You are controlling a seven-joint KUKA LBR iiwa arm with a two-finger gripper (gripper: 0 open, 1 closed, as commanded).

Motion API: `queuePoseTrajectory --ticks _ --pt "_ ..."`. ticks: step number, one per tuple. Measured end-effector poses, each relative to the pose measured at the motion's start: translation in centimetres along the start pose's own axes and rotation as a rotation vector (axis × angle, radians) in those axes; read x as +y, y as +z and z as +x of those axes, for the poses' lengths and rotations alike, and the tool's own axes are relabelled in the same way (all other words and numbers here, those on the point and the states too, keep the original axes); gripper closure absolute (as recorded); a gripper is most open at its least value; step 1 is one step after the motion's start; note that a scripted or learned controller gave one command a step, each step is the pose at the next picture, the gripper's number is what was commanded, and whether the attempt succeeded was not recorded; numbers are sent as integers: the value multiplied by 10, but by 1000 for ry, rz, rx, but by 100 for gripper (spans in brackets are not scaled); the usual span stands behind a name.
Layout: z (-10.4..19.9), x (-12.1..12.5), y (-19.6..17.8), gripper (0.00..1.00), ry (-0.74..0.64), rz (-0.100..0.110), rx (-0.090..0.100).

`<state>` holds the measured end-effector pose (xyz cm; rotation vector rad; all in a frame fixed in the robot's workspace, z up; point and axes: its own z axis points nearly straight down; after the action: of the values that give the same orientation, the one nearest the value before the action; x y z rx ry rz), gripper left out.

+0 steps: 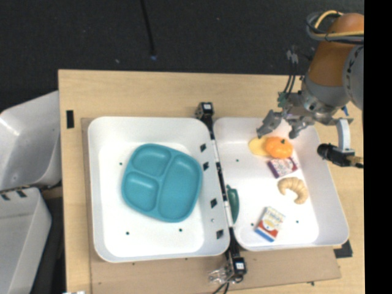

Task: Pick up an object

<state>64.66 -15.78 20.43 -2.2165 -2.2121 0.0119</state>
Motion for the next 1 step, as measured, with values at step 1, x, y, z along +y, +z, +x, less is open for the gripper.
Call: queuePoseTrajectory --ticks 1 --pt "0 3 -9 0 -2 -14 -2"
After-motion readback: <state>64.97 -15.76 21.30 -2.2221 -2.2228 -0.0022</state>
